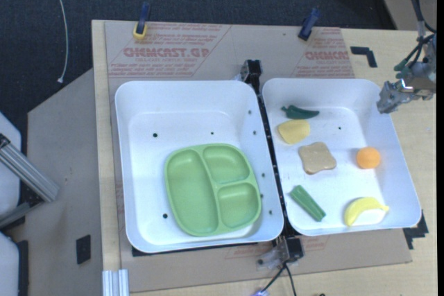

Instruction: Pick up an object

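Claw at the right bin's far right rim

The claw (390, 98) grips nothing visible; its opening is unclear. The orange ball (368, 158) lies in the right bin (347, 97), near, below it.

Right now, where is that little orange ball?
The orange ball lies in the right bin, near its right wall, to the right of the tan bread slice and above the banana.

Bench (76, 149), two white bins (139, 107)
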Available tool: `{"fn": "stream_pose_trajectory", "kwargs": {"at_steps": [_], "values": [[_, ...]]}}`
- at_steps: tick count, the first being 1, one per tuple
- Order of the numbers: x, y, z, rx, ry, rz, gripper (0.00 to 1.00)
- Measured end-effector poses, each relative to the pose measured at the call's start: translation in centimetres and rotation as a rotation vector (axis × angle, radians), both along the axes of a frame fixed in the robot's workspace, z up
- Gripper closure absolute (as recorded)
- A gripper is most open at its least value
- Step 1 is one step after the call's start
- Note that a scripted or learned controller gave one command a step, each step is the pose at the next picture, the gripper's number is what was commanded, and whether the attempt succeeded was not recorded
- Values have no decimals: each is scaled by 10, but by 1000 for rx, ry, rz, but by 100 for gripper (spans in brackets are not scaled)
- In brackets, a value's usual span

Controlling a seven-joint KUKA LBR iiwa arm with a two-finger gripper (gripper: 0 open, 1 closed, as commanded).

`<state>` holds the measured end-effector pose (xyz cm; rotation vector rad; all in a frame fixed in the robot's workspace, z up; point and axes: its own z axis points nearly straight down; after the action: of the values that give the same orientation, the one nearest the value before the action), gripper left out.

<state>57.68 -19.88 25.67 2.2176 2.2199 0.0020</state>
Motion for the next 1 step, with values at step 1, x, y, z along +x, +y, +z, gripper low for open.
{"fn": "stream_pose_trajectory", "kwargs": {"at_steps": [1], "values": [[10,57,5,3,2,6,100]]}}
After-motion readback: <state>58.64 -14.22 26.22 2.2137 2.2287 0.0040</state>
